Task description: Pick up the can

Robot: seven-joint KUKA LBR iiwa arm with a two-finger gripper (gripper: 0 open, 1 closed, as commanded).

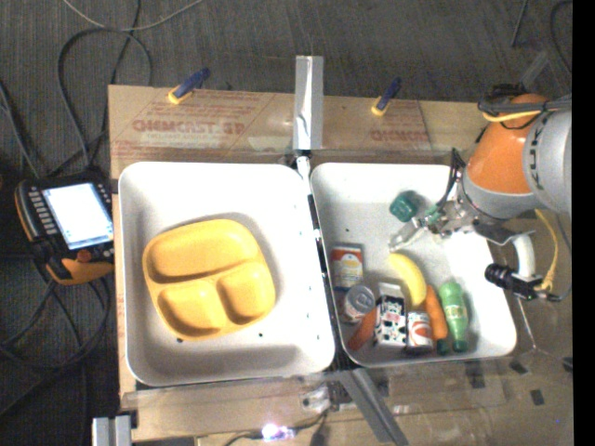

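PINCER (402,238): fingers slightly spread, nothing between them, poised in the right bin (325,249) near the teal object (403,206) | CAN (360,299): lower left, tight among banana (409,277), carton (391,317), box (347,264) | STEP: centre above can, descend vertically, avoid neighbours.

Showed two shallow white plastic bins (139,342), the left one bearing a yellow compartmented plastic tray (209,275). Held, toward the right bin's near edge, a yellow banana (409,277), an orange carrot (437,321), a green plastic bottle (453,312), a silver-topped can (360,300) and a black-and-white patterned carton (391,321); farther back, a teal cup (403,205).
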